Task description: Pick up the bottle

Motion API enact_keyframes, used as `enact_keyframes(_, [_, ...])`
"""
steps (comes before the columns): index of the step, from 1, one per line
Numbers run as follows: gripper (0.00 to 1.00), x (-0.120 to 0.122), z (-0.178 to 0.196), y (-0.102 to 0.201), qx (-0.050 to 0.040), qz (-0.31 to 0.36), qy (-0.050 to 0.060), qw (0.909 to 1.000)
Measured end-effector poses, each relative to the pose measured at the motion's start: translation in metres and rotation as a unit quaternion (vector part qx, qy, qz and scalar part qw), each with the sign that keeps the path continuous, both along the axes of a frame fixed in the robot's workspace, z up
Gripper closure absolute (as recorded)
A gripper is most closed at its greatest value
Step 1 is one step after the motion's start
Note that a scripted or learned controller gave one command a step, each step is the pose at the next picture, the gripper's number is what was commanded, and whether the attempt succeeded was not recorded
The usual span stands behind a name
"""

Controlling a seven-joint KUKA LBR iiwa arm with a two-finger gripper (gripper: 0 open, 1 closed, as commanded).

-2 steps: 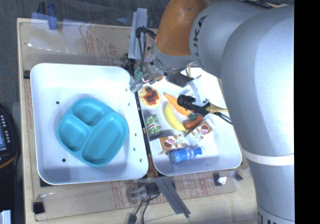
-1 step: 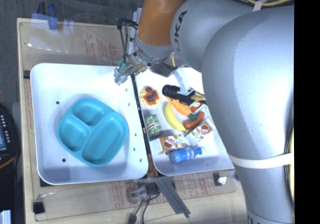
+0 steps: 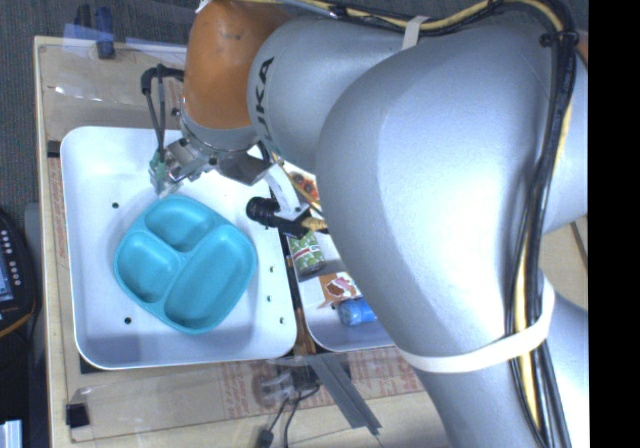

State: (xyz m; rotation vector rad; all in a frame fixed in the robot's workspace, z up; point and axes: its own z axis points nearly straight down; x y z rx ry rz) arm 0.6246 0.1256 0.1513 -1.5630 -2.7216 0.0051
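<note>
My gripper (image 3: 168,170) hangs low over the left bin (image 3: 90,166), just above the far-left rim of a blue divided plate (image 3: 185,264). A small greenish bit shows at its tip, and I cannot make out what it is. A small dark object with a green label (image 3: 308,256), possibly the bottle, lies in the strip of the right bin (image 3: 345,341) that shows beside the arm. It is well to the right of the gripper and apart from it. The arm's grey body hides most of the right bin.
A printed packet (image 3: 340,286) and a blue item (image 3: 355,313) lie near the green-labelled object in the right bin. More packaging (image 3: 303,186) peeks out under the arm. The rims of the two bins meet at a divider (image 3: 292,286). A black part on the wrist (image 3: 270,212) juts out over it.
</note>
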Motion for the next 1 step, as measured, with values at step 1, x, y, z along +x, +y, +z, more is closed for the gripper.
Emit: enact_keyframes(1, [1.0,0.0312,0.0555,0.0769,0.0004,-0.001,-0.002,1.0])
